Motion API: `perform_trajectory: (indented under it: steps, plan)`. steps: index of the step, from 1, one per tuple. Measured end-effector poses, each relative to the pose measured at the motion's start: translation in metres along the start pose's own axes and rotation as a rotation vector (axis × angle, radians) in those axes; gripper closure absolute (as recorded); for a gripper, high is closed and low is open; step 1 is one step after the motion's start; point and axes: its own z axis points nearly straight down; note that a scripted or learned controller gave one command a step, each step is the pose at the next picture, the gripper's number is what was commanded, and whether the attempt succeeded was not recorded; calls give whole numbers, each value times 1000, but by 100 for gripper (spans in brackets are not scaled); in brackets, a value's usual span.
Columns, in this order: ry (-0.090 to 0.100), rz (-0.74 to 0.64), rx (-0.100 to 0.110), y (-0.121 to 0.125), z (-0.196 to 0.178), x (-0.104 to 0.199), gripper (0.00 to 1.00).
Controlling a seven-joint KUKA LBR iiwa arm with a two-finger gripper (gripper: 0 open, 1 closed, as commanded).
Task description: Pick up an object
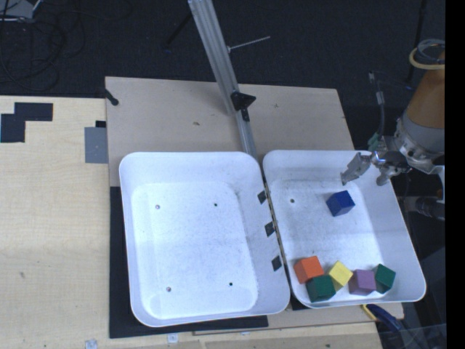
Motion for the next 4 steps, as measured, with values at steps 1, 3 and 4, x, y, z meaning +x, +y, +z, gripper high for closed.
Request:
perform_trajectory:
  steps: [1, 3, 4]
  plan:
    - [2, 2, 3, -16, 35, 16, 0]
    - [0, 1, -1, -1, 100, 12, 100]
    - [-3, 1, -11, -43, 106, 88, 100]
